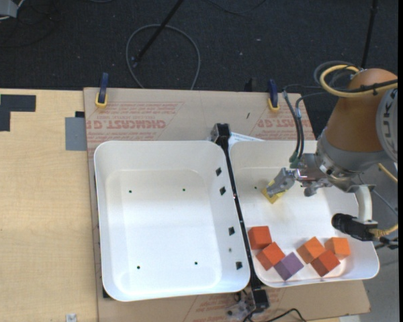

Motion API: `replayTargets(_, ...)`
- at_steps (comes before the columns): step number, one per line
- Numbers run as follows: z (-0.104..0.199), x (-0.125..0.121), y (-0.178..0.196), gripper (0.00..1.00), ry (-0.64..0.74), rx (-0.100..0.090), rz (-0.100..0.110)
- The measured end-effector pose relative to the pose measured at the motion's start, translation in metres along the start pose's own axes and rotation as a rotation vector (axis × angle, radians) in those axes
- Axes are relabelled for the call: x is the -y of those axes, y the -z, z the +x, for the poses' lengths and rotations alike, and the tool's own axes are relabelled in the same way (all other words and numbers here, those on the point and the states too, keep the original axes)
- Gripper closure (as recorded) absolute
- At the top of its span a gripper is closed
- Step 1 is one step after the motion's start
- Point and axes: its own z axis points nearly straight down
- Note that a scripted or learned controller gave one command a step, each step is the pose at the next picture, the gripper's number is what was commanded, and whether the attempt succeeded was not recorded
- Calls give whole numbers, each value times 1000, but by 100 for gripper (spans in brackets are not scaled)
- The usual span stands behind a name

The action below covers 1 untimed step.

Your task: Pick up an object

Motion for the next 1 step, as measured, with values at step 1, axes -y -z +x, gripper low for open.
replayTargets(1,0,-1,3,0,0,1,-7)
